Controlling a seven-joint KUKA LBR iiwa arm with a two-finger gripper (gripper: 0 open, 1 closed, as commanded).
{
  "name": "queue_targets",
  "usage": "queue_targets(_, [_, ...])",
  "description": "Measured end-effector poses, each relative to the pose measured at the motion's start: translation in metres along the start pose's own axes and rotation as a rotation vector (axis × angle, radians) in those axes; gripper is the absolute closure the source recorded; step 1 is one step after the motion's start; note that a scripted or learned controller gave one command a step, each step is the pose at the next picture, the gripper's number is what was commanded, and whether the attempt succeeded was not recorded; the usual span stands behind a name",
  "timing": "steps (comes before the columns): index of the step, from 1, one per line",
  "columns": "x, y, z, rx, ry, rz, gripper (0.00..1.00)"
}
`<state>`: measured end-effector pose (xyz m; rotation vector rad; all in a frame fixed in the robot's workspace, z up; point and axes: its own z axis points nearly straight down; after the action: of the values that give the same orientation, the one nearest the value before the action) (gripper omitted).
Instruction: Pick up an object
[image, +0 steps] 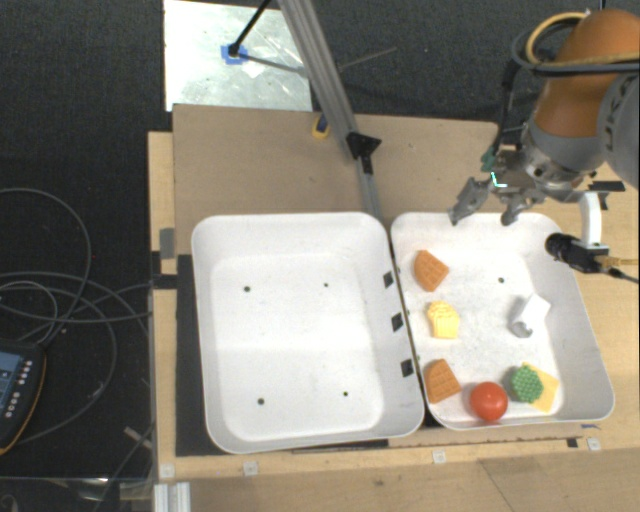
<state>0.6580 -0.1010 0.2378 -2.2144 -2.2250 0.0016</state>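
Gripper: your two-finger gripper hangs over the far rim of the right shallow white bin, fingers spread apart with nothing between them
Objects: you have an orange wedge-shaped block, a yellow block and a red ball lying in that bin, well apart from the gripper
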Motion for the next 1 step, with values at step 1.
queue_targets(1, [-0.0001,0.0007,-0.0024,-0.004,-0.001,-0.001,0.00])
